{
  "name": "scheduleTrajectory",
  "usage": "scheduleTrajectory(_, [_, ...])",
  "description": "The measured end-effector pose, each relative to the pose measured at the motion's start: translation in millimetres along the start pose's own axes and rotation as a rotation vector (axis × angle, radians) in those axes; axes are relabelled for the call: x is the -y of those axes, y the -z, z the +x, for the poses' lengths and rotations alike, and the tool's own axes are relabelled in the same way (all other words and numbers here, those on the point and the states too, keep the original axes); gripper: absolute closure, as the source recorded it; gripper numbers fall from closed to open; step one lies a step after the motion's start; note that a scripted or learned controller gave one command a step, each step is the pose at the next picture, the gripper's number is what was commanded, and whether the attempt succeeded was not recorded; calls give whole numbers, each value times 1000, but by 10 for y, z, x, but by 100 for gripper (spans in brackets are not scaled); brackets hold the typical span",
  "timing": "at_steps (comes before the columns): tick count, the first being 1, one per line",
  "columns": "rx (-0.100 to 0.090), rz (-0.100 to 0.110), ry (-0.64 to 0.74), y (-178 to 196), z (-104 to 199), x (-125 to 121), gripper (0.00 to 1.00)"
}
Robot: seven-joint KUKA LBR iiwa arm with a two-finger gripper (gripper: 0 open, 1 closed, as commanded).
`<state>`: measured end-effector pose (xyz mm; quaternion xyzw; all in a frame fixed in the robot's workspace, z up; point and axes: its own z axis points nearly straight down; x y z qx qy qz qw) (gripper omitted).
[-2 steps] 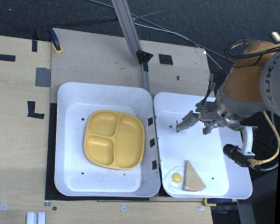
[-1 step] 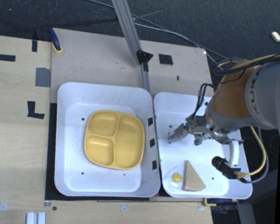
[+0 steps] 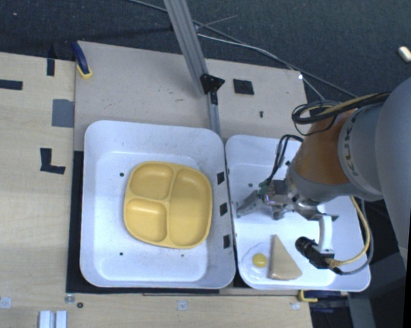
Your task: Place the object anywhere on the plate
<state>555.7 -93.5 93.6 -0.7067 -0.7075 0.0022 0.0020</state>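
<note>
In the right bin, my hand hangs parted above the light, stiff wedge, best pinched across its flat sides.

Divided plate: plain mustard yellow, no pattern. It sits in the left bin, which is white, as is the right bin. Right of the plate: a tan wedge and a small yellow round piece. Arm: grey, with an orange band.

Arm: you see it reaching in from the right, orange band above the wrist.
Gripper: low, pointing left, holding nothing.
</note>
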Motion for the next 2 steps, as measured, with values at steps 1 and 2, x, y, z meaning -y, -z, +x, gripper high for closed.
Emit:
scheduleTrajectory(1, [1,-6,0,-72,0,-8,0])
scheduleTrajectory(2, [1,-11,1,45,2,-23,100])
